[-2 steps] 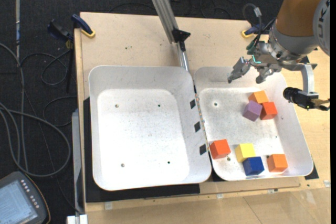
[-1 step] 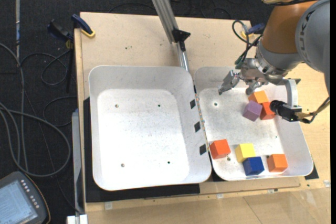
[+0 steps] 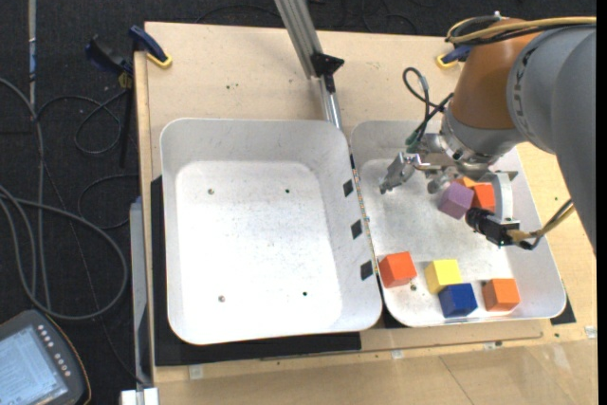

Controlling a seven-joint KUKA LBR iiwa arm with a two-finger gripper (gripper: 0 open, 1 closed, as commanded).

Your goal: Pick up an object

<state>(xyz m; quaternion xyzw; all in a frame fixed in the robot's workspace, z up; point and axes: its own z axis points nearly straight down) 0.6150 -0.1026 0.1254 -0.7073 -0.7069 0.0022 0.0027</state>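
My gripper (image 3: 394, 175) hangs over the upper part of the right bin (image 3: 531, 303), pointing left toward the wall between the two bins, and nothing shows in it. Just to its right, under the wrist, a purple block (image 3: 456, 200) lies on the bin floor against an orange block (image 3: 484, 195). Along the bin's front lie an orange cube (image 3: 397, 267), a yellow cube (image 3: 441, 275), a blue cube (image 3: 458, 300) and another orange cube (image 3: 501, 294).
The left bin (image 3: 190, 147) stands beside the right one on the wooden bench. A slanted metal pole (image 3: 289, 0) comes down to the bins' back edge. The grey arm with its orange band (image 3: 488, 81) covers the right bin's upper right.
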